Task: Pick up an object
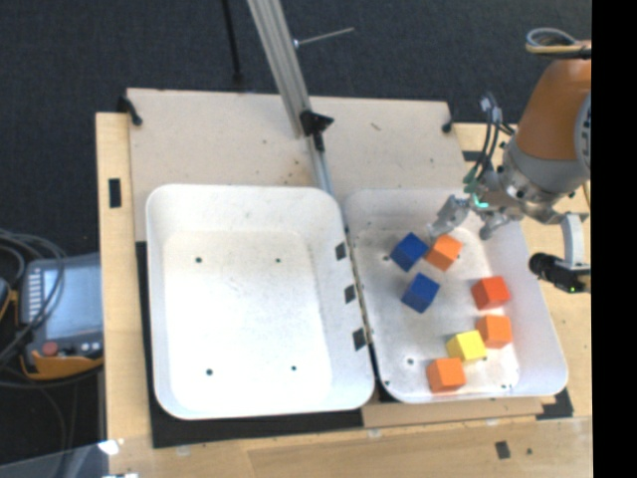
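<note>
Over the right bin (528, 366), the gripper (468, 219) is hanging with fingers spread and holding nothing, just above an orange block (444, 252) touching a blue block (408, 251), so it could be bumping both away.

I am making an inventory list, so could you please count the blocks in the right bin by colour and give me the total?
Orange blocks: 4
Blue blocks: 2
Yellow blocks: 1
Total: 7, all in the right bin.
</note>
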Tool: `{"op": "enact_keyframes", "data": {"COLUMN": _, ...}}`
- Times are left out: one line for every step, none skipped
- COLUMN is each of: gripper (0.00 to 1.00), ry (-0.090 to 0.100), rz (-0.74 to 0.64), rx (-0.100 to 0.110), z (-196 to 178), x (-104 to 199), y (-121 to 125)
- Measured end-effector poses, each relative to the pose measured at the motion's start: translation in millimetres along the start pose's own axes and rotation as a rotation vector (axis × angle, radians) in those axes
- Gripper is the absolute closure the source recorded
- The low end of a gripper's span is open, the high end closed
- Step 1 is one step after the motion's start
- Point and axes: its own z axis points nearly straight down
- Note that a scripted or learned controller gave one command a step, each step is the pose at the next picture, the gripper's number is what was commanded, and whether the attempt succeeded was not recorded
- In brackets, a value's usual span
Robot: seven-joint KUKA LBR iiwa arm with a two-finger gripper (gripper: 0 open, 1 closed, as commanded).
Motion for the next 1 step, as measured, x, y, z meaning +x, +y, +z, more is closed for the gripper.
{"op": "enact_keyframes", "data": {"gripper": 0.0, "ry": -0.002, "rz": -0.001, "rx": -0.005, "z": -2.9, "x": -0.1, "y": 1.0}}
